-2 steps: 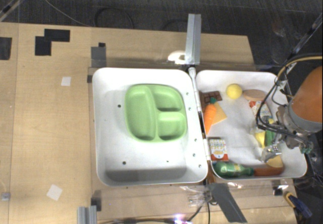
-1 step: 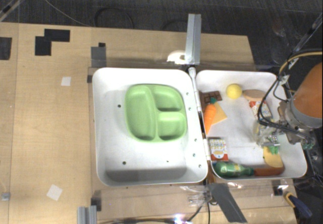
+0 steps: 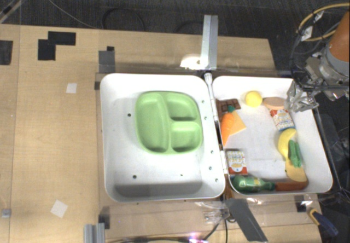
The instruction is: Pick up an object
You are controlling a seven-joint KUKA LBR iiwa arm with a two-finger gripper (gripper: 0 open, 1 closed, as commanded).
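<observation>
The arm [image 3: 338, 50] comes in from the right side, high up by the far corner of the bench. What I can see of it is the orange band, then a grey collar beneath it, with a bundle of yellow and black cables looping over the top. Below the collar sits the wrist, pale grey metal, angled down and to the left. The gripper [image 3: 299, 100] hangs off that, a small silvery assembly pointing downward. It is too small and cluttered from here to make out how it is set. Nothing can be seen caught in it.
</observation>
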